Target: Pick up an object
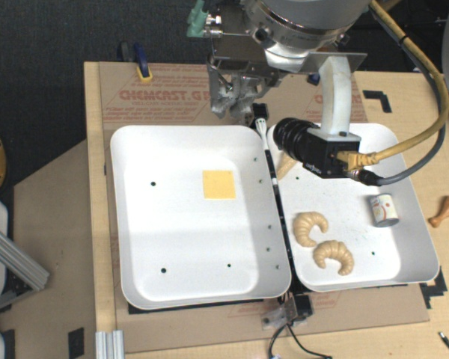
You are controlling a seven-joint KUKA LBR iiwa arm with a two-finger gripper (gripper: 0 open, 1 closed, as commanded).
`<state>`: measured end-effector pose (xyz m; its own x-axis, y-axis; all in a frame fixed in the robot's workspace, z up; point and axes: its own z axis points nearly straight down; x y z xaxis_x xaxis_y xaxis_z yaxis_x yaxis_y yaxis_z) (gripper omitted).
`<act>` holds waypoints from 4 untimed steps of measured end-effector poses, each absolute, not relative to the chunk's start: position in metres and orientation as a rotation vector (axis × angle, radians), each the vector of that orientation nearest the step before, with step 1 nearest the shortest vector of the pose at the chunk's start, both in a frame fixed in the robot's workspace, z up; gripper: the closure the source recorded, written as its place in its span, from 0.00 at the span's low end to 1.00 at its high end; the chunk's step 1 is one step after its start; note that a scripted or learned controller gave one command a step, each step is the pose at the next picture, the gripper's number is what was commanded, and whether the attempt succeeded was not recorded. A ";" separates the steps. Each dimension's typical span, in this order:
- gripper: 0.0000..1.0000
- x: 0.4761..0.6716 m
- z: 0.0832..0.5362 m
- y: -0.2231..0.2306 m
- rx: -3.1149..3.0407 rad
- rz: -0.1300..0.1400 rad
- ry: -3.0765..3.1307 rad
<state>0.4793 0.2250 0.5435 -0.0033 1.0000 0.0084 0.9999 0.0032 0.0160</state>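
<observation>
My gripper (236,102) hangs over the back rim of the left bin (123,200), near the divider between the two bins; nothing shows in its grasp. A flat yellow square (218,185) lies in the middle of the left bin, in front of the gripper and apart from it. In the right bin (415,256) two tan croissants (310,226) (334,255) lie side by side toward the front. A small white and silver can (383,209) lies on its side at the right. A pale tan piece (286,164) rests by the divider, partly hidden under the wrist.
Both bins sit on a brown cardboard sheet (165,88). A blue and yellow clamp (141,60) stands at its back left corner. A yellow cable (411,137) loops over the right bin's back. An orange object (443,214) pokes in at the right edge.
</observation>
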 end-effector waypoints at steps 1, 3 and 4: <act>1.00 0.477 0.336 0.224 2.228 -0.028 2.224; 1.00 0.477 0.326 0.224 2.227 -0.025 2.224; 1.00 0.480 0.452 0.225 2.216 0.019 2.221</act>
<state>0.4798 0.2246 0.4515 -0.0020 1.0000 0.0058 0.9999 0.0020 0.0117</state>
